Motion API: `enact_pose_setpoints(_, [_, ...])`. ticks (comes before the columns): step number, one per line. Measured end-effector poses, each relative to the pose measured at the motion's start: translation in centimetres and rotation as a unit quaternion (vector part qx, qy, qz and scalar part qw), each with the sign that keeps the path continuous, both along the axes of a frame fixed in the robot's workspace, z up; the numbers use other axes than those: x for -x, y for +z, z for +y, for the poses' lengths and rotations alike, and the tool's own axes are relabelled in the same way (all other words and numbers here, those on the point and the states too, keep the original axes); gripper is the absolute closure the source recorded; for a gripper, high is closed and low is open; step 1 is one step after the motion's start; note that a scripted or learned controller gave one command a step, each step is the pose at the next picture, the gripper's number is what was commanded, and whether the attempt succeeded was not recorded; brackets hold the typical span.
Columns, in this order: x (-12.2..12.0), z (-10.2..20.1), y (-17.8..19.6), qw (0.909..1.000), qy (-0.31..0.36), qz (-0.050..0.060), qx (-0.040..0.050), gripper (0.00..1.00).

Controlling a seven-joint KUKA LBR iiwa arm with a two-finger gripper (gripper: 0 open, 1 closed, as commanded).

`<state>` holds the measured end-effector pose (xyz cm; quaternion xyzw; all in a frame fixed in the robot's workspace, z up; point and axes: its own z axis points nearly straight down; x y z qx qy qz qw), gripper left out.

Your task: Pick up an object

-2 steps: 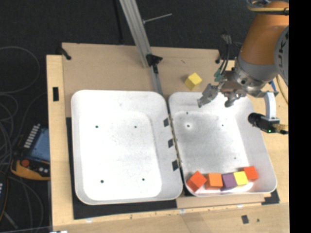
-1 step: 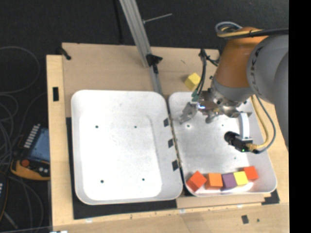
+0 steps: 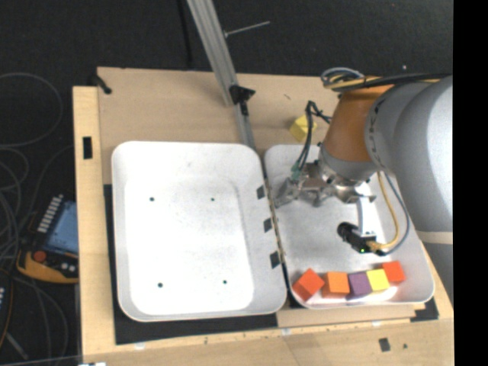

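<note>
Looking along the right bin [image 3: 301, 239], I see five blocks [image 3: 349, 282] lined against its near wall; the gripper [image 3: 293, 191] sits well beyond them near the dividing rim. Its opening I cannot tell. Descending here risks hitting the rim, grabbing nothing.

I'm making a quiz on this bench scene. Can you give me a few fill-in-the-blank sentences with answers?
1. The blocks lie in the ____ bin.
2. The row holds ____ blocks.
3. The block between the purple block and the red block is ____.
4. The blocks sit along the bin's ____ edge.

Answers: right; five; yellow; near
</note>
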<state>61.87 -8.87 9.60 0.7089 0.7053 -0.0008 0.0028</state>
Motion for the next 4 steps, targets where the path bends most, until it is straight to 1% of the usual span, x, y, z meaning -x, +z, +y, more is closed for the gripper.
enact_pose_setpoints(1, [-0.1, 0.9, 10.7, 1.0, 0.004, -0.003, -0.0018, 0.0])
enact_pose_setpoints(2, [1.7, 4.5, 10.1, 1.0, 0.005, 0.001, -0.0027, 0.0])
enact_pose_setpoints(3, [7.9, 2.7, 10.1, 1.0, 0.001, 0.002, -0.0018, 0.0])
enact_pose_setpoints(4, [13.4, 6.3, 17.3, 1.0, 0.005, -0.002, -0.0033, 0.0])
